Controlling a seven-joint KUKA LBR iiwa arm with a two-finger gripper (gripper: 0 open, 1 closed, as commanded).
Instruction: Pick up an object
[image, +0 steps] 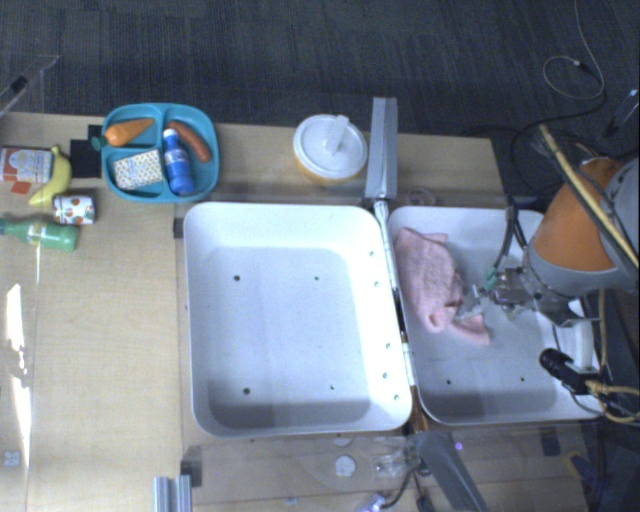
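We are taking the right bin (500, 395) as our landmark, and everything here is being placed against it. The bench (100, 350) is carrying it, and the left bin (290, 310) is sitting just beside it, the two rims nearly touching. We are reaching the arm (575, 235) in over the right bin's far right rim, its orange band hanging above that edge because the mount stands off to that side. Inside the right bin, against its left wall, the pink cloth (430, 275) is lying in a crumpled heap; that is the only thing in there, so we are judging it to be what we are after. The gripper (487, 295) is sitting low at the cloth's right edge, near the middle of the right bin, at or just beside a pink fold; how its jaws are standing we cannot tell, since the metal parts are blurring together, and we cannot say the cloth is caught. Well beyond the right bin's far-left corner, a lidded cup (330, 147) is standing on the bench, and farther left a blue tray (205, 140) of toy food is resting, both out of our reach.
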